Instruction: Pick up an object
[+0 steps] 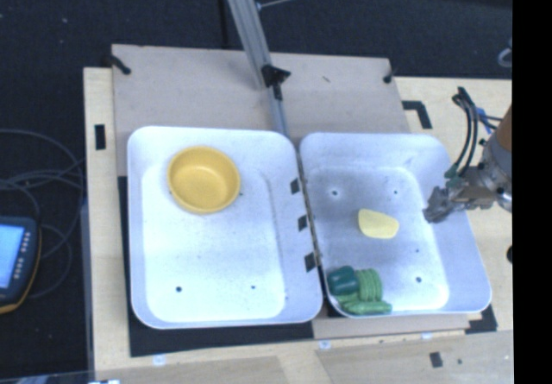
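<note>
Camera view shows the gripper (438, 205) at the right bin's (405, 149) right edge, beside the yellow lump (378, 223).

bowl (204, 179): yellow
small lump (378, 223): pale yellow
ridged toy (357, 289): green
bins (216, 305): white, faintly speckled
counter (103, 201): light tan

Three objects lie loose across two white bins

A yellow bowl (204, 179) sits upright in the left bin (155, 287), toward its far-left corner; in the right bin (466, 283), a pale yellow lump (378, 223) lies near the middle, and a green ridged item (356, 289) rests against the near-left corner.
</note>
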